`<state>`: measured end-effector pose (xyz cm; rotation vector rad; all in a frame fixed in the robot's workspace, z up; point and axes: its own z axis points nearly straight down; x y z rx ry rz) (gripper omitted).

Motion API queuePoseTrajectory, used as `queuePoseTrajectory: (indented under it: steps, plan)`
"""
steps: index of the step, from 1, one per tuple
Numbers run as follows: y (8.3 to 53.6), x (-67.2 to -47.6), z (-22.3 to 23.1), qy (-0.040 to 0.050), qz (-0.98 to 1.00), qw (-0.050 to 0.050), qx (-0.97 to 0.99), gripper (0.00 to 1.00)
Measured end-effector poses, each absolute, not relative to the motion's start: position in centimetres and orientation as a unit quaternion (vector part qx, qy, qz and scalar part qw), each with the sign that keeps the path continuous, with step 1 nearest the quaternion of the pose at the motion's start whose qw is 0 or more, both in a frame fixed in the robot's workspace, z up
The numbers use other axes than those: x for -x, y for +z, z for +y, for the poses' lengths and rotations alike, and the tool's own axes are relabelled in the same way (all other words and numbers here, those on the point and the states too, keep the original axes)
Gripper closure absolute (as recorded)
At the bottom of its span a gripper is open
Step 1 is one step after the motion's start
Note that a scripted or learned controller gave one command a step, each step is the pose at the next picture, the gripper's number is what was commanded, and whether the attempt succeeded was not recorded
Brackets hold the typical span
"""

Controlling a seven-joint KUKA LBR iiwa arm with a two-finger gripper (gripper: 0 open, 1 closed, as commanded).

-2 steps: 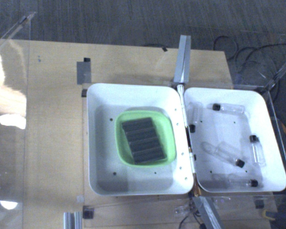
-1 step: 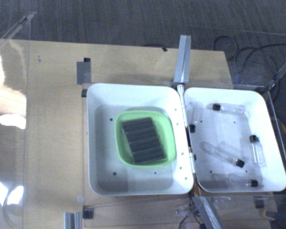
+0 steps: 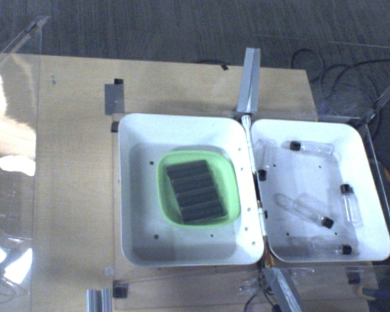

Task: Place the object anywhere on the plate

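1. Closest to the camera is the front edge of the wooden bench (image 3: 65, 174). Two white bins sit on it side by side, touching in the middle, so things can go from one to the other.
2. The left bin (image 3: 127, 194) holds a green plate (image 3: 166, 174). The plate lies flat in the middle of the bin, with room all around it. That makes it an easy place to drop something.
3. A dark block (image 3: 195, 191) with ridges lies flat on the plate, a bit turned. All of it sits inside the green rim. If this is the thing to be placed, the job looks done.
4. The right bin (image 3: 370, 194) holds a few clear tubes with black caps. One tube (image 3: 348, 203) is by the right wall and another tube (image 3: 305, 207) is near the middle. They lie loose and apart, so each could be picked up alone.
5. Nobody can tell if the pincer is released or clenched, or how far the block is from it.
6. Farther back, a grey post (image 3: 249, 80) stands where the bins meet. Past the bench are the dark floor (image 3: 149, 18) and some cables (image 3: 338, 70).
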<state>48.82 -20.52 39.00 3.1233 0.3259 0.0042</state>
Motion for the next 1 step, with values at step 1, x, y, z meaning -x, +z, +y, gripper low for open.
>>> queuePoseTrajectory:
  steps: [1]
  plan:
    - [43.69, -48.91, -20.58, 0.006, 0.105, 0.004, -0.994, 0.0]
